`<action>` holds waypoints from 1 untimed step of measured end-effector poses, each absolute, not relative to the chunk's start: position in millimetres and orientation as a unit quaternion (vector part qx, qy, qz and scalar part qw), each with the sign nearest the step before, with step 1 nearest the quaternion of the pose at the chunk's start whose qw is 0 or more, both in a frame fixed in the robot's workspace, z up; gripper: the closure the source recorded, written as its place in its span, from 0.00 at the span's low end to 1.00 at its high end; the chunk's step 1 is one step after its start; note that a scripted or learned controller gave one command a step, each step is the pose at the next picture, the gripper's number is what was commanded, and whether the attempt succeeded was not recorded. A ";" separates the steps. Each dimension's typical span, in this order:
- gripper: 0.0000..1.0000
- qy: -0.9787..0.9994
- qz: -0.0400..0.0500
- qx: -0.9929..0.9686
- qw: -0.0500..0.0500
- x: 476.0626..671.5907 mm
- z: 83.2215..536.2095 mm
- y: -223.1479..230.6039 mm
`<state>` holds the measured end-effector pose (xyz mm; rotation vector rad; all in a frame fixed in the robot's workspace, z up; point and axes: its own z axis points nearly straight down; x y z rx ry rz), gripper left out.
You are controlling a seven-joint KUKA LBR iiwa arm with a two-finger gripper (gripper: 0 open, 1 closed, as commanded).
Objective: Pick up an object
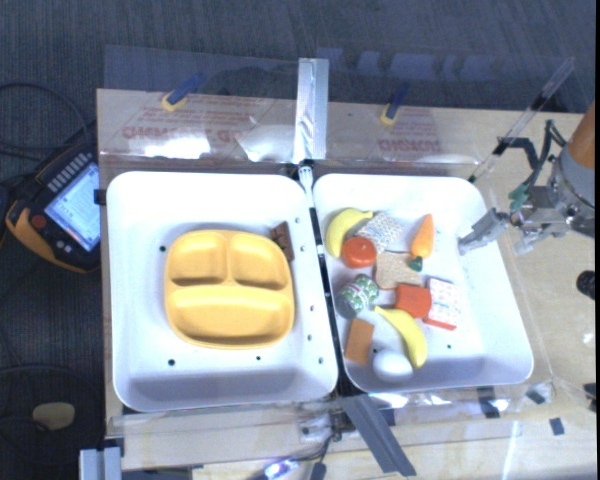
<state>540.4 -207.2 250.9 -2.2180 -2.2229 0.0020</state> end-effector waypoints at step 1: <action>0.00 -0.758 -0.002 -0.653 -0.001 515.6 114.7 -182.0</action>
